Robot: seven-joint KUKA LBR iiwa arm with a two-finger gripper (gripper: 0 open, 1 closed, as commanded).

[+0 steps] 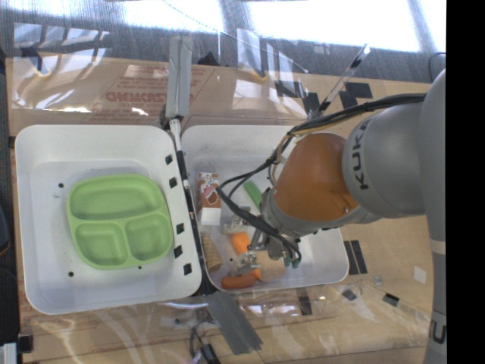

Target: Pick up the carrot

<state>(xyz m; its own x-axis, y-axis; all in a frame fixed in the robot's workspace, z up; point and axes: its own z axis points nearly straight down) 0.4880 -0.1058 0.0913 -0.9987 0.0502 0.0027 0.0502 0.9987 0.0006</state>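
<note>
The carrot (238,281), an orange tapered piece, lies near the front wall of the right bin (227,139). My gripper (260,255) hangs low over the front middle of that bin, below the orange wrist band, just above and to the right of the carrot. A smaller orange chunk (241,243) sits right beside the gripper on its left. The arm's bulk covers the right half of the bin.
A brown and white packet (208,189), a white block (211,217), a green piece (252,194) and a tan ribbed item (214,253) lie in the right bin's left half. The left bin (38,165) holds a green divided tray (117,220).
</note>
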